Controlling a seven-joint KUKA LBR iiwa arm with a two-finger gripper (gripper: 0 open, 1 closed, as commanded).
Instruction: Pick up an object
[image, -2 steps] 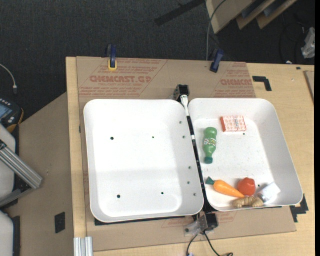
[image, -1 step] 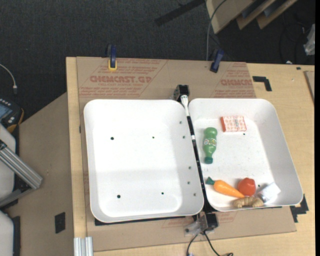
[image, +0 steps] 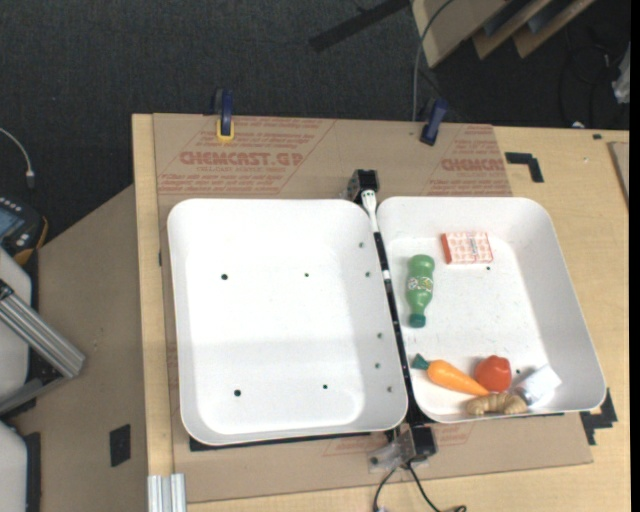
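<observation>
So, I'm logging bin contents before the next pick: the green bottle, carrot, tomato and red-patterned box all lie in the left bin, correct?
Not quite: they lie in the right bin, as the camera view shows. The green bottle is near its left wall, the red-patterned box toward the far side, and the carrot and tomato near the front edge.

dark carpet floor (image: 120, 60), cardboard-topped bench (image: 330, 150)

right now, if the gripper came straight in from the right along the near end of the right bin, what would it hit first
Probably the small white piece beside the red toy fruit, if low enough; height can't be judged.
</observation>
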